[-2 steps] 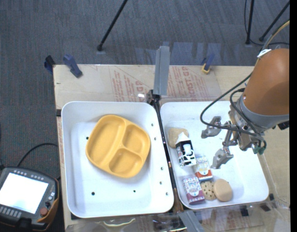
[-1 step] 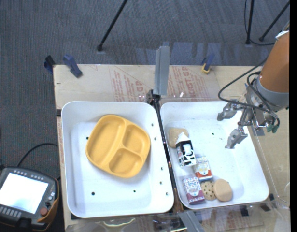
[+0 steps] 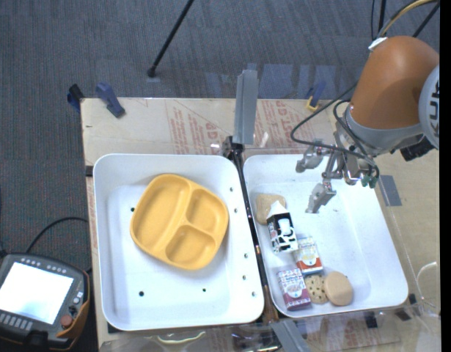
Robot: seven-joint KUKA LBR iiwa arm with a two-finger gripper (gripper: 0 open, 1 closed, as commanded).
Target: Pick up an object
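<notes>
From the camera view, my gripper (image 3: 322, 191) hangs over the far part of the right bin (image 3: 372, 233), above bare white floor, with nothing between its fingers; I cannot tell whether they are spread or closed from this slant.

What I could pick lies to the near left of my gripper, strung along the left side of that bin. I count six things there: one tan bread roll (image 3: 268, 206) furthest from the front edge, one small black-and-white carton (image 3: 281, 229) just beside it, one red-and-white box (image 3: 309, 256), one dark red packet (image 3: 292, 287), one chocolate-chip cookie (image 3: 317, 289), and one pale round bun (image 3: 339, 287) at the near end. The carton is the closest standing target; its long axis runs roughly far-to-near, tilted slightly, and it touches the roll. I judge my next move needs a short travel left and nearward before descending.

The left bin (image 3: 111, 270) holds one yellow divided plate (image 3: 180, 220), well apart from my gripper. Both bins sit side by side on the bench (image 3: 159, 127).
</notes>
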